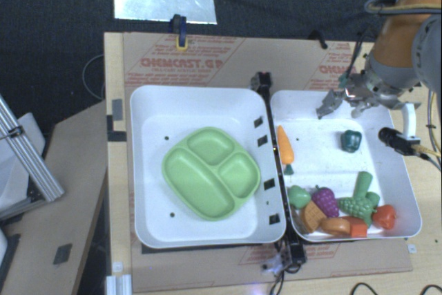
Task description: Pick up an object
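Two splayed fingers (329, 106) on the end effector (343, 106), nothing between them.

Carrot (284, 145): orange, against right bin's left wall.
Green pepper (351, 141): alone, mid-bin.
Toy food pile (338, 207): heaped along near wall.

Divided plate (210, 173) in left bin (148, 114), toy food heaped at right bin's (400, 183) near edge, pepper (351, 141) behind it

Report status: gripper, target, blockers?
Gripper open, above right bin's far edge, holding nothing. Nearest item: green pepper, lying alone. Nothing blocking it.
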Available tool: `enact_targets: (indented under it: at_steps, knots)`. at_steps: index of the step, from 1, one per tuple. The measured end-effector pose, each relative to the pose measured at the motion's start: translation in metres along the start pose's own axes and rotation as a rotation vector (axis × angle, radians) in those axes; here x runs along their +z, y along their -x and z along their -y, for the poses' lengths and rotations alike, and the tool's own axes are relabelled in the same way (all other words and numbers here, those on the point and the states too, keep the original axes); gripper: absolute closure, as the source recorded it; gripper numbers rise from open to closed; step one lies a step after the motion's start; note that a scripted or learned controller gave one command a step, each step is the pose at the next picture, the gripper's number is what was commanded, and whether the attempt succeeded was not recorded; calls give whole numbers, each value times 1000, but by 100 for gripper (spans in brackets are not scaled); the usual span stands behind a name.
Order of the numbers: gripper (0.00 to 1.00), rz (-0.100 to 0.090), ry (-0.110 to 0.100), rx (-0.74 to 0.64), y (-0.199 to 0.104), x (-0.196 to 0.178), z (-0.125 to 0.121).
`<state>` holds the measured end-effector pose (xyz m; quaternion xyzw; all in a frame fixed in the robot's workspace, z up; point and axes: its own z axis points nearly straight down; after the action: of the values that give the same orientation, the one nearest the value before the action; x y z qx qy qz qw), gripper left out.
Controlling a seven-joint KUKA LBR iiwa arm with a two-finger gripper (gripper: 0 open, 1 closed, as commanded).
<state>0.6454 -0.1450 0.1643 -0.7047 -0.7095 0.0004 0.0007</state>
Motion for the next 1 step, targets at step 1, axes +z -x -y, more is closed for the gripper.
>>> enact_targets:
  at_steps: [1]
  knots:
    - [0, 0, -1, 6, 10, 55, 0]
